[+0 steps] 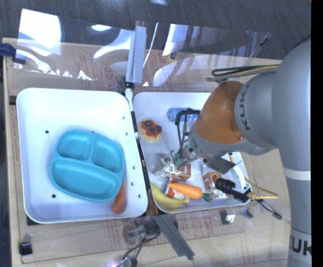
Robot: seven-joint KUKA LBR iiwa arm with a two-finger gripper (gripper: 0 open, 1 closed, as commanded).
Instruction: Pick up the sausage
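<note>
Low in the right-hand shallow white plastic bin (150, 102), the pincer (179, 159) hangs beneath the grey arm's orange wrist band (220, 118), right above a heap of small things. Whether it is spread or pressed together cannot be told, since the wrist hides much of it and nothing can be seen held in it. The task's thing, a short reddish-brown toy sausage (118, 200), lies in the other bin, the left-hand shallow white plastic bin (33, 102). It sits at the near right corner, squeezed between the sky-blue divided plastic plate (86, 166) and the bin wall. The main risk, judging from this, is a grab in the wrong bin. The orange toy carrot (185, 190) lies near the pincer and looks much like the sausage in colour and shape, so it could be taken instead. A second risk is the tight gap around the sausage, where the pincer could strike the plate or the wall. By count there are two bins on the tabletop (67, 71), one plate with three compartments, one sausage and one carrot. There is also one yellow toy banana (170, 200), one small round toy pizza (150, 130), one blue object (175, 114) partly hidden, and several small packets too jumbled to count.
</note>
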